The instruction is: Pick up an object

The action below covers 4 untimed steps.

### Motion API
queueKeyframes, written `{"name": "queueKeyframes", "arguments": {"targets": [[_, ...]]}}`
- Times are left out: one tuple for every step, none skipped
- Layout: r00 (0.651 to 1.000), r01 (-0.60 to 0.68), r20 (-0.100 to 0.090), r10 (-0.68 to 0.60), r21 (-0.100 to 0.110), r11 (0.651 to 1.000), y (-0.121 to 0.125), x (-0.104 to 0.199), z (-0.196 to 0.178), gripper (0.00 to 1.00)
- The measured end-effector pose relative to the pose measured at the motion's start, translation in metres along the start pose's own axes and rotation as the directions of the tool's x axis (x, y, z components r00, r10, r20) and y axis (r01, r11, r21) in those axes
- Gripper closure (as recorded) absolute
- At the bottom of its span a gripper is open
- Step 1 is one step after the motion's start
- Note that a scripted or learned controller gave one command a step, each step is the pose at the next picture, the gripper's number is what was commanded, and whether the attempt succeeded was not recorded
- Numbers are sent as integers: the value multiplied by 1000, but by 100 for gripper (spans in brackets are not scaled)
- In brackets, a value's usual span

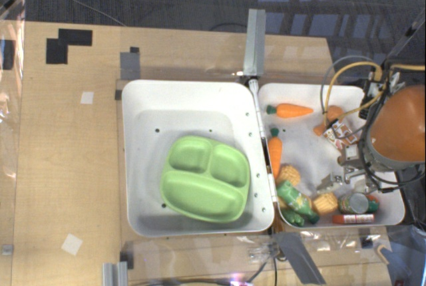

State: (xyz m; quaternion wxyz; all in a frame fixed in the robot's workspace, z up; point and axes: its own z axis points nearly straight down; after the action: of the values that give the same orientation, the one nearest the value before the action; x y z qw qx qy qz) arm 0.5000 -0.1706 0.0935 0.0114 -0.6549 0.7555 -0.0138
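Observation:
The right bin (306,142) holds several toy foods. One carrot (293,110) lies near the bin's far edge, and a second carrot (274,155) lies along its left wall. A third orange piece (331,120) sits under the arm's cables. Along the near edge lie a corn cob (289,175), a green packet (297,203), a yellow corn piece (325,201), a small can (356,203) and a red item (353,218). My gripper (337,178) hangs low in the bin's right half, just above the can and the yellow corn piece. I see nothing clearly held in it.
The left bin (143,145) holds a green divided plate (206,178). A metal divider post (253,45) stands between the bins at the back. The arm's orange band (399,125) and cables (346,78) cover the right bin's right side. Bare wooden bench (60,165) lies to the left.

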Motion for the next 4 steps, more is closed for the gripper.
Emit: {"name": "queueKeyframes", "arguments": {"targets": [[964,267,7,-267,-8,964,3,11,2,0],[822,569,11,-569,-7,822,4,8,2,0],[739,674,8,-674,-10,739,6,-2,2,0],[438,899,14,-899,-8,438,10,-21,2,0]]}}
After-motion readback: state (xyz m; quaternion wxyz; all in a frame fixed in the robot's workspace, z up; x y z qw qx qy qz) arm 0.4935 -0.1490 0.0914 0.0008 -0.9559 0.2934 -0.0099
